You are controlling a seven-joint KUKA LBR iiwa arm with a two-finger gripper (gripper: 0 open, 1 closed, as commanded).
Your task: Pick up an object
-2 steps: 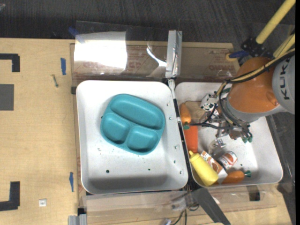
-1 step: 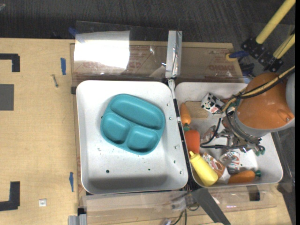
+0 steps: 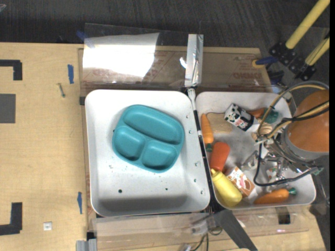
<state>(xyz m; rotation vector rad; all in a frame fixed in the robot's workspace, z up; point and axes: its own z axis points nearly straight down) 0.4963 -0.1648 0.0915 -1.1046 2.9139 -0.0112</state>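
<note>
The right bin (image 3: 303, 200) holds several toy foods. A black-and-white carton (image 3: 238, 117) lies at the back, with an orange carrot (image 3: 207, 129) by the left wall. A red pepper (image 3: 220, 156) sits below the carrot. A yellow squash (image 3: 226, 189) and a red-and-white packet (image 3: 242, 181) lie at the front. Another carrot (image 3: 272, 196) lies along the front wall. My gripper (image 3: 265, 160) hangs low over the middle of this bin, wrapped in cables, right of the red pepper and above the packet. The arm's orange band (image 3: 310, 127) is at the right.
The left bin (image 3: 99, 182) holds a teal divided plate (image 3: 148, 137). A clear plastic sheet (image 3: 120, 56) and a metal strip (image 3: 193, 61) lie behind the bins. Yellow struts (image 3: 311, 14) stand at the top right.
</note>
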